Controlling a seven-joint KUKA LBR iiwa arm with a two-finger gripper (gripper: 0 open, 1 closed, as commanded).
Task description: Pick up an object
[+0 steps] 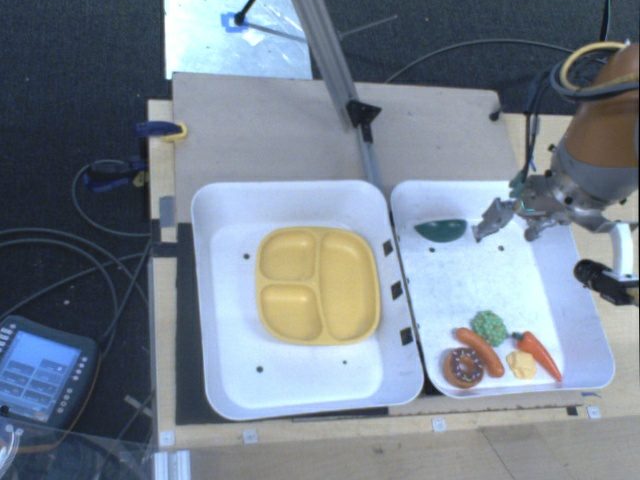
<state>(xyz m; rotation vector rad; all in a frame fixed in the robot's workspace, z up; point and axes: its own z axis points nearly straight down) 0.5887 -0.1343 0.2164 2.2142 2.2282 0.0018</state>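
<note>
**Gripper up top in the right bin, nothing in it**

The arm [600, 133] comes in from the right edge and the gripper [512, 218] hangs over the upper part of the right bin [560, 268]. Its fingers look spread apart with nothing between them. Just left of it lies a dark green bowl-shaped piece [441, 230], close but not touching as far as I can see.

The rest of the toy food is bunched in the bin's lower right corner: a chocolate donut [464, 367], a sausage [481, 351], broccoli [489, 326], a carrot [540, 356] and a small yellow piece [521, 365].

The left bin [220, 268] carries a yellow divided plate [318, 284] in the middle.
</note>
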